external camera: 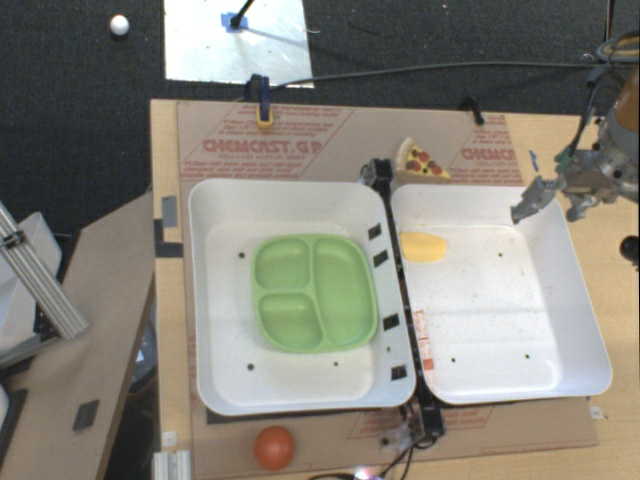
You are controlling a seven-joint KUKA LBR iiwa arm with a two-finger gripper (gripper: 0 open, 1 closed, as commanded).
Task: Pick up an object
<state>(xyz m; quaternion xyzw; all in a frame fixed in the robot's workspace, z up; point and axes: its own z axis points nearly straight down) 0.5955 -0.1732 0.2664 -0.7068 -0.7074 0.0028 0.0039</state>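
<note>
Dark carpet surrounds my bench [330, 133], which carries a sheet of brown board and two white bins side by side. From the overhead camera I see the left bin [215, 218] holding a green divided plate [314, 292], lying flat near its middle. The right bin [560, 358] holds a yellow object [424, 247] in its upper left corner, close to the divider between the bins. My gripper [553, 199] hangs over the upper right rim of the right bin, well apart from the yellow object; I see two grey fingers spread apart with nothing between them, so it looks open and empty-handed. Just behind the bins a toy pizza slice [421, 161] rests on the board. An orange ball [274, 448] sits at the bench's front edge, a white ball [120, 25] lies on the carpet, and a pale sheet [235, 28] lies beyond the bench.
</note>
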